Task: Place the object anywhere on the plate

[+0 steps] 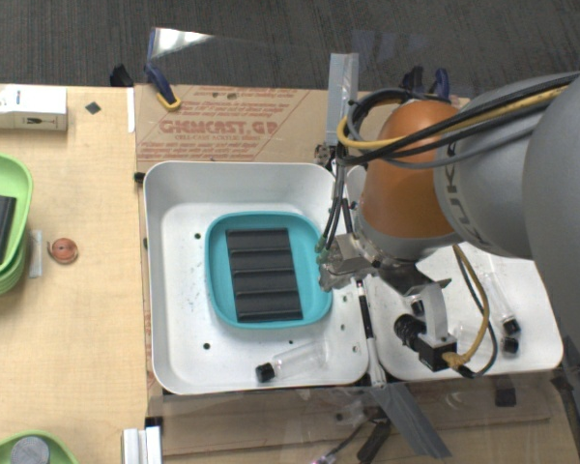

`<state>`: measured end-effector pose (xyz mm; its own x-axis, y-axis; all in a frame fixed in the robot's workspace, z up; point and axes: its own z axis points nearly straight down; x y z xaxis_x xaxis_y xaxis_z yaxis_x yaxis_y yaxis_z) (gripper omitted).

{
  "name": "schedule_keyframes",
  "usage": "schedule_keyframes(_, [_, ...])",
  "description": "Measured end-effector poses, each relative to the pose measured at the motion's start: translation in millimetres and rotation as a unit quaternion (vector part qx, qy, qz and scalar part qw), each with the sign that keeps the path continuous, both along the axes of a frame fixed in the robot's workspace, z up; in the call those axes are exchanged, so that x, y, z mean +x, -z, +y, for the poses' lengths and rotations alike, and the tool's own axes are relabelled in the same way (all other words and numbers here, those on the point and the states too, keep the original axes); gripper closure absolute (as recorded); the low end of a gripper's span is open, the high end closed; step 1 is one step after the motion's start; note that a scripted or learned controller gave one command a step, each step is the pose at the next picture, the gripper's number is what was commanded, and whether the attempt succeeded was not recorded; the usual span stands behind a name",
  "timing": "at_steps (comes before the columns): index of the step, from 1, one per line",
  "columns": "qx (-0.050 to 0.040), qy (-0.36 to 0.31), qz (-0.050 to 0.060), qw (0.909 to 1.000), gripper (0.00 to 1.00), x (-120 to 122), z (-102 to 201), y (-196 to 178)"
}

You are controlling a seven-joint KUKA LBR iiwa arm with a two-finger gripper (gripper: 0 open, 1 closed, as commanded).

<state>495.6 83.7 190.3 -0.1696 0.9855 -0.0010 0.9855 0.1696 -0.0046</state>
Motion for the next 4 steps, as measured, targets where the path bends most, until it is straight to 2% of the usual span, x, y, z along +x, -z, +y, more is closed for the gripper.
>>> schedule_keyframes(2, [-0.0017, 0.002, 0.001, 1.0000, 1.00, 2.0, -4.2, -16.2])
schedule_keyframes(3, [-0.0017, 0.003, 0.001, 1.0000, 0.00, 2.0, -4.2, -16.2])
schedule_keyframes(4, [-0.0028, 0.004, 0.002, 1.0000, 1.00, 3.1, -6.8, -24.2])
